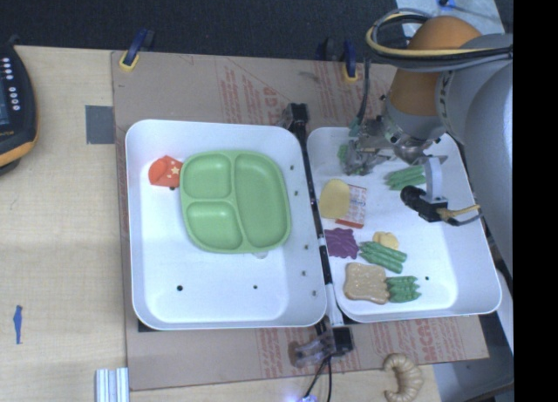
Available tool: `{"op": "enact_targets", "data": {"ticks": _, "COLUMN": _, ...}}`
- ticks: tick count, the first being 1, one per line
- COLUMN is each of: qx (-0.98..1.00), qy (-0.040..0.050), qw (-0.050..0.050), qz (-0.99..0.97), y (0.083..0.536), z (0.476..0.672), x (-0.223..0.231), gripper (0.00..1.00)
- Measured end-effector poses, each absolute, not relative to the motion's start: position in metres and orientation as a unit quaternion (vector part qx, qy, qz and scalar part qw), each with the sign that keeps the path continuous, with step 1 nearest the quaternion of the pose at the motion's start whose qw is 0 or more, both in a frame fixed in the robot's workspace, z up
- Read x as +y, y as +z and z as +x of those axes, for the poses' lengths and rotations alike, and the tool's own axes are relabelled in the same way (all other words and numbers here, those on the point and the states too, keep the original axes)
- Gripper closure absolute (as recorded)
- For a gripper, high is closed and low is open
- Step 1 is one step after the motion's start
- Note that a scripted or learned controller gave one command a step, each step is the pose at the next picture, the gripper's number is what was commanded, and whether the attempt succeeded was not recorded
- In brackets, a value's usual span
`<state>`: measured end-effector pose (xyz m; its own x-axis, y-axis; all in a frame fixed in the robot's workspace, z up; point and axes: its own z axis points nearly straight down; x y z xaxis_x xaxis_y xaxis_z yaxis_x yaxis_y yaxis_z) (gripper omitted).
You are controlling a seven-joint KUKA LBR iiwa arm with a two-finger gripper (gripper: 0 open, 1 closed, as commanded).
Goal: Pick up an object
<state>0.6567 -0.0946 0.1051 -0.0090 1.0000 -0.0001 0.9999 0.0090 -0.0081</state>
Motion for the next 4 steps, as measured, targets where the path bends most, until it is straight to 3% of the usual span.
{"op": "enact_targets", "data": {"ticks": 1, "qx": -0.71, "qy": 0.0031, "qw": 0.003, "qz": -0.704, "y": 0.105, "z": 0.657, "x": -0.095, "gripper": 0.0}}
{"op": "enact_targets", "data": {"ticks": 2, "qx": -0.711, "qy": 0.0033, "qw": 0.003, "qz": -0.703, "y": 0.116, "z": 0.657, "x": -0.096, "gripper": 1.0}}
{"op": "enact_targets", "data": {"ticks": 3, "qx": -0.711, "qy": 0.0036, "qw": 0.003, "qz": -0.703, "y": 0.115, "z": 0.657, "x": -0.096, "gripper": 0.0}}
{"op": "enact_targets", "data": {"ticks": 4, "qx": -0.709, "qy": -0.0021, "qw": -0.003, "qz": -0.705, "y": 0.098, "z": 0.651, "x": -0.133, "gripper": 0.0}}
